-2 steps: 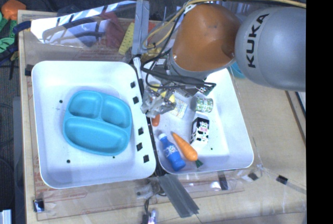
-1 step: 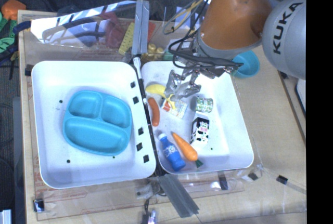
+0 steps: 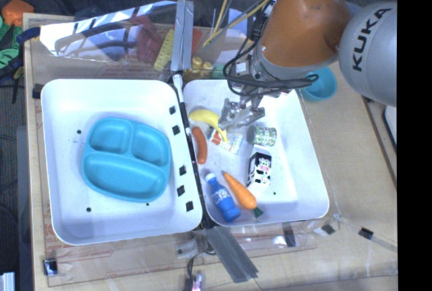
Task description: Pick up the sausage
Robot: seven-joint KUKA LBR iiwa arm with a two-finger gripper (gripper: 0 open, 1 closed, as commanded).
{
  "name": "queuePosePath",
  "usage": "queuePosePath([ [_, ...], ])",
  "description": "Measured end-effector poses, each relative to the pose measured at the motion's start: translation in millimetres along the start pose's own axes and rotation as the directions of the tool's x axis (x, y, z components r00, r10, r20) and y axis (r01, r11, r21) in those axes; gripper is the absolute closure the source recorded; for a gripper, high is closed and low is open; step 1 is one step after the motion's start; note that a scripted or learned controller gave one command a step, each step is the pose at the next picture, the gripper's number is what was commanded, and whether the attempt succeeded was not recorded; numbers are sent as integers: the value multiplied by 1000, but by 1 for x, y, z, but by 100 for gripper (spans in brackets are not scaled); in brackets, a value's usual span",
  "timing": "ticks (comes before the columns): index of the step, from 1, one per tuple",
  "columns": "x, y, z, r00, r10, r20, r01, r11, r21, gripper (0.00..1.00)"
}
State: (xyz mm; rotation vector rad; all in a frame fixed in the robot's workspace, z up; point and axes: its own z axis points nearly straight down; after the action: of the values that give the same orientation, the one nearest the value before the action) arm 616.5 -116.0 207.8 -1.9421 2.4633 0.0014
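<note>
The sausage (image 3: 200, 144), a reddish-brown link, lies near the left wall of the right bin (image 3: 307, 148), just below a yellow banana (image 3: 206, 118). My gripper (image 3: 237, 115) hangs over the upper middle of that bin, to the right of the banana and up-right of the sausage. Its metal fingers point down at a small packet (image 3: 226, 140). Nothing shows between the fingers, and the sausage lies apart from them.
The right bin also holds a green can (image 3: 265, 136), a black-and-white cow toy (image 3: 260, 170), an orange carrot (image 3: 240, 191) and a blue bottle (image 3: 221, 197). The left bin (image 3: 61, 114) holds a blue divided tray (image 3: 127, 158). A blue cup (image 3: 322, 86) stands outside, at the right.
</note>
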Motion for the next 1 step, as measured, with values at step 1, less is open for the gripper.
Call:
queuePosePath([
  [1, -2, 5, -6, 948, -318, 0, 318, 948, 4, 100],
])
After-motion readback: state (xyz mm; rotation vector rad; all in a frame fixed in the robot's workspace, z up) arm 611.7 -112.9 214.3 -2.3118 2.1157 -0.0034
